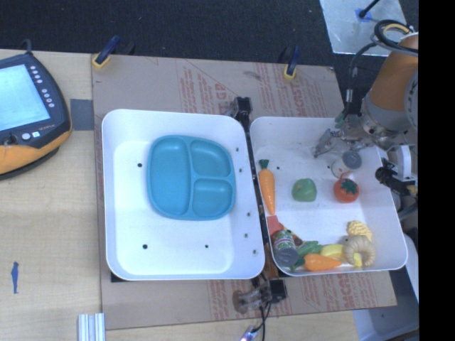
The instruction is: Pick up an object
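Your gripper (pixel 340 142) hovers over right bin's (pixel 284 130) far end, fingers spread, grasping nothing; tomato (pixel 346 190) nearest for pick.

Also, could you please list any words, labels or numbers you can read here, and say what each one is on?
Nothing reads clearly.
Cardboard sheet: red printed lettering, too blurred to read.
Small bottle in the right bin: label too small.
Handheld pendant: screen and buttons unreadable.
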Controlling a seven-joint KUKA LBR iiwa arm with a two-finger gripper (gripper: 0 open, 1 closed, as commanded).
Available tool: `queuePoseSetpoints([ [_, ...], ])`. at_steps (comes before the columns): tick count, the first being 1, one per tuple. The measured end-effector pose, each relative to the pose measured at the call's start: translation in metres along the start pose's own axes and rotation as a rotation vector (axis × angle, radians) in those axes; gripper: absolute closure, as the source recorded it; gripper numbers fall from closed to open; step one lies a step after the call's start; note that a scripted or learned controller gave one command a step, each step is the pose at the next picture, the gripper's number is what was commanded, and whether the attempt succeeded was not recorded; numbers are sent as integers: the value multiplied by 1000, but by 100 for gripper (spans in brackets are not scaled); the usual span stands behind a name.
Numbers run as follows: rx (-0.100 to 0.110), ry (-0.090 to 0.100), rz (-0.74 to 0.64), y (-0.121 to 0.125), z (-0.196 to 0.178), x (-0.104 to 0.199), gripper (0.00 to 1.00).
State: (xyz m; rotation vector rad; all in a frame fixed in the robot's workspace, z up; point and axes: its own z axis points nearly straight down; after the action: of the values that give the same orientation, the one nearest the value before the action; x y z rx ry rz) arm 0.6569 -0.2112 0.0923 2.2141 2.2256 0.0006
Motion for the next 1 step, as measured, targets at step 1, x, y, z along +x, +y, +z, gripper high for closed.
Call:
queuePoseSetpoints([
  [1,0,0,0,0,0,0,0],
])
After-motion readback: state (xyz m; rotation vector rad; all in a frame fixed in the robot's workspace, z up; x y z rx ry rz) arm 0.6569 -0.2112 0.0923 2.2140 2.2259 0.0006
